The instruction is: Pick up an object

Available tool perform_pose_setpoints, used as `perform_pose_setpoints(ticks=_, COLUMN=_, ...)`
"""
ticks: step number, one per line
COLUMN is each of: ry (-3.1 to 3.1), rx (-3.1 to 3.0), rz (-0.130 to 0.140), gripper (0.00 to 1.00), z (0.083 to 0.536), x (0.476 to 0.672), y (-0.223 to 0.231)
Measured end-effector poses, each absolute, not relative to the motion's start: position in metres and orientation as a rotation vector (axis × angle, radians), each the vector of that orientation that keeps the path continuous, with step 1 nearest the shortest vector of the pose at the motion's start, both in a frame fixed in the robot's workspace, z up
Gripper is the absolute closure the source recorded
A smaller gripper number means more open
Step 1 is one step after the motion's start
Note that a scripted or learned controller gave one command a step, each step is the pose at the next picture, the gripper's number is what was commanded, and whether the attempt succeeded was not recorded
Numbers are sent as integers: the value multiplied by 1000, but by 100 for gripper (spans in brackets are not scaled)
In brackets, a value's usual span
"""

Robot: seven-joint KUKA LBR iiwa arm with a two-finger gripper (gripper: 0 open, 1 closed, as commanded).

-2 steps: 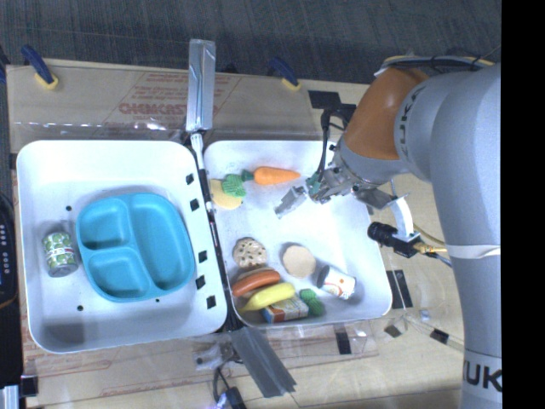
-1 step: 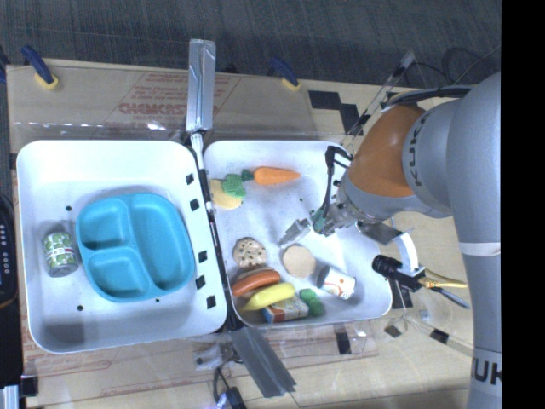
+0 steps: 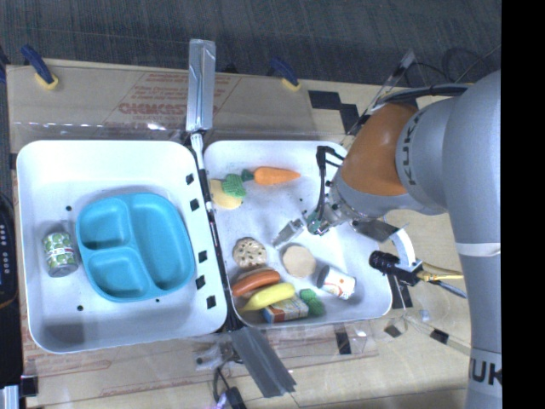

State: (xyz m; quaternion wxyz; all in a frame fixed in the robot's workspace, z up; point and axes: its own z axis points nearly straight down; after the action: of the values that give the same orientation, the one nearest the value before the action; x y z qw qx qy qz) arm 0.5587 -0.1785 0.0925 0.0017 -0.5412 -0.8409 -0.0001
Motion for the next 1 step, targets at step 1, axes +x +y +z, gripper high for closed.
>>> perform_pose_setpoints(ticks=1, ry=-2619, rx=-1731, rz=1, gripper=0, z=93, x=540, y=-210)
